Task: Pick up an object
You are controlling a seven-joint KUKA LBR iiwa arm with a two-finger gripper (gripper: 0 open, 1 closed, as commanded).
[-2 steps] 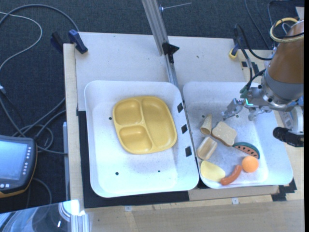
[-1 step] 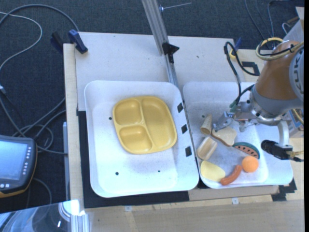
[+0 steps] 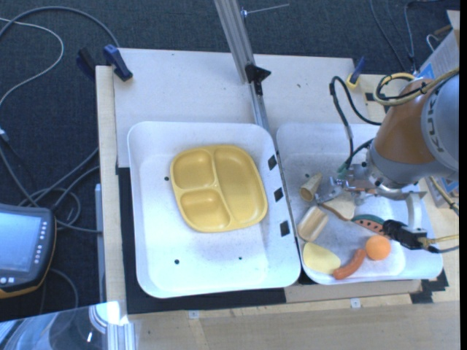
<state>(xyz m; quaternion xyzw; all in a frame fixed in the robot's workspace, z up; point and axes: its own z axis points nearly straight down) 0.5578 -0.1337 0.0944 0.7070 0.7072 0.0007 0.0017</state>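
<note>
Arm low over the right white bin [image 3: 292, 146], among small food toys.

The gripper [image 3: 343, 187] sits near a tan cylinder [image 3: 310, 187]; grip state cannot be told. A yellow divided plastic plate [image 3: 217, 187] lies in the left white bin [image 3: 146, 217]; an orange ball [image 3: 377, 248] lies nearby.

You had the yellow three-compartment plastic tray [image 3: 217, 188] lying in the left white bin [image 3: 146, 217]. In the right white bin [image 3: 292, 141] lay a small tan cylinder [image 3: 310, 187], with a tan wooden block [image 3: 313, 224] nearer you; rightward sat a pale yellow wedge [image 3: 319, 257], an orange carrot-shaped toy [image 3: 349, 264] and an orange ball [image 3: 378, 248].
</note>
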